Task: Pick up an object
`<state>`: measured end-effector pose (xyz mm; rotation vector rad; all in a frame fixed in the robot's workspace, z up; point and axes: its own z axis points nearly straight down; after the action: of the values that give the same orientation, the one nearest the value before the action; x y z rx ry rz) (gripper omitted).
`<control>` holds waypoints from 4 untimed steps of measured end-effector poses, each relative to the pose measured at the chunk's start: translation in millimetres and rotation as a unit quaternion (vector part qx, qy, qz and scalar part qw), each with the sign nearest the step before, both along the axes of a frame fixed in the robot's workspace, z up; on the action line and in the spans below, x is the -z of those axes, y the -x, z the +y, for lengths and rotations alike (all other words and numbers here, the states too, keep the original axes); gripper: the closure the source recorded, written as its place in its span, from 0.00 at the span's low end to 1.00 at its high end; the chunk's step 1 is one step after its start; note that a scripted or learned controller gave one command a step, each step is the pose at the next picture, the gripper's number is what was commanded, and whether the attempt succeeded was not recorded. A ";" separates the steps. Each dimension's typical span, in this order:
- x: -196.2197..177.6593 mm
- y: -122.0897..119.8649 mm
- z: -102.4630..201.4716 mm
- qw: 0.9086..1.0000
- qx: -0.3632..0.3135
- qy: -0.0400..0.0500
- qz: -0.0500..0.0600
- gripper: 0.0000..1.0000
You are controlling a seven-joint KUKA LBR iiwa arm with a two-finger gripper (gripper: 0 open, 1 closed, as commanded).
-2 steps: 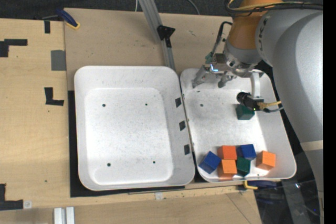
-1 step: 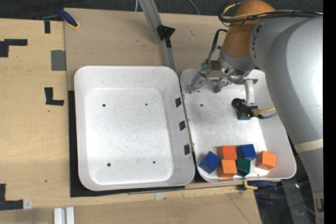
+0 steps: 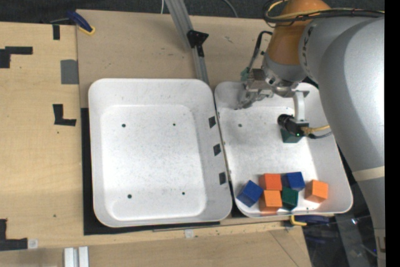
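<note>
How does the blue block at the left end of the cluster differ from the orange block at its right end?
The blue block is blue; the orange block is orange. The blue block lies by the right bin's left wall; the orange block sits by its right wall. Both are small cubes resting at the bin's near end, far from the gripper.

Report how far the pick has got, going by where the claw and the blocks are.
Done: nothing looks picked; the blue block, orange blocks, and green block lie clustered at the near end of the right bin. In hand: the claw sits at that bin's far end, well apart from them, with no block seen between its fingers. Left: reaching a block, gripping it, lifting it.
</note>
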<state>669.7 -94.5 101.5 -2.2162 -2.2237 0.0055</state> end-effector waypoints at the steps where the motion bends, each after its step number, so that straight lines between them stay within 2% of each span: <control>1: -55.8 -7.2 -6.9 1.000 0.001 0.000 -0.004 1.00; 2: -119.4 -7.4 -10.2 1.000 0.001 0.000 -0.005 1.00; 3: -163.9 -5.7 -13.6 1.000 0.001 0.000 -0.004 1.00; 4: -147.9 5.3 39.4 1.000 -0.001 -0.001 0.000 1.00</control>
<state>664.4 -55.0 249.4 -2.2135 -2.2251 0.0018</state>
